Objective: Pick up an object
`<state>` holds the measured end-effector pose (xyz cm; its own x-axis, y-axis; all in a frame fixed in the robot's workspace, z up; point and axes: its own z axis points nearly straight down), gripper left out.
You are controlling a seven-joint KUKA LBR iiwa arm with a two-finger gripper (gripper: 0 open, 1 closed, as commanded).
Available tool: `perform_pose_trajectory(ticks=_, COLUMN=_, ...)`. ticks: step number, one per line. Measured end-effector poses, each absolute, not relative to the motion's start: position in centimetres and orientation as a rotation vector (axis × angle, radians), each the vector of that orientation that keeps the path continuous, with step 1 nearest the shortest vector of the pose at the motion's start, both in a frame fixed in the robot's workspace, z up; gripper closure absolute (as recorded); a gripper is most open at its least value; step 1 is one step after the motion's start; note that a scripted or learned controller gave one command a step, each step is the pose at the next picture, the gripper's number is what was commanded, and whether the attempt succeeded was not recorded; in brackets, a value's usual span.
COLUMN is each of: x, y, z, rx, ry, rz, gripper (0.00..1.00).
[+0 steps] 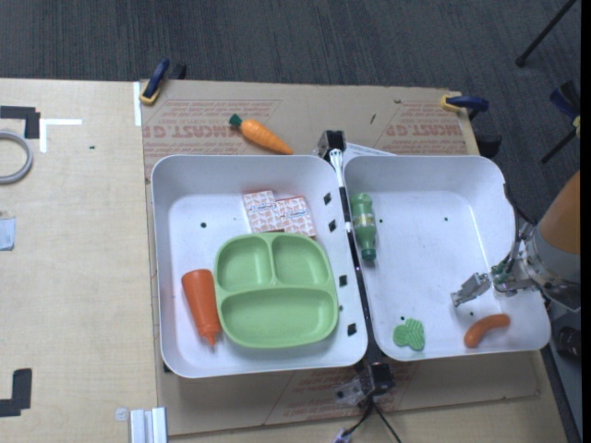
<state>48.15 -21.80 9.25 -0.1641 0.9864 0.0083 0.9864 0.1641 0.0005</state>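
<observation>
Nearest to us, along the front of the right bin, we see a small orange sausage lying at a tilt on the bin floor, and to its left a green leafy piece close to the front wall. Just above the sausage hangs the gripper, reaching in from the right; its fingers stand a little apart with nothing between them, near the sausage but not touching it. In the left bin, a green divided plate fills the middle, with an orange carrot lying beside its left edge. Farther back, a green bottle lies along the right bin's left wall, and a red-and-white packet rests behind the plate. Beyond both bins, another carrot lies on the cardboard sheet.
</observation>
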Motion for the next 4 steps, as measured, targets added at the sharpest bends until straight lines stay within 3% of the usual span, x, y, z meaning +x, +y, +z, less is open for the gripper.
perform_pose_trajectory(ticks=1, x=47.9, y=-22.2, z=14.0, rx=-1.413, ry=-2.811, rz=-0.001, gripper=0.0)
perform_pose_trajectory(ticks=2, x=55.4, y=-22.2, z=15.4, rx=-1.239, ry=-2.89, rz=0.0, gripper=0.0)
perform_pose_trajectory(ticks=3, x=49.6, y=-22.2, z=13.8, rx=-1.101, ry=-2.944, rz=-0.001, gripper=0.0)
perform_pose_trajectory(ticks=4, x=55.7, y=-22.2, z=15.0, rx=-0.727, ry=-3.061, rz=0.0, gripper=0.0)
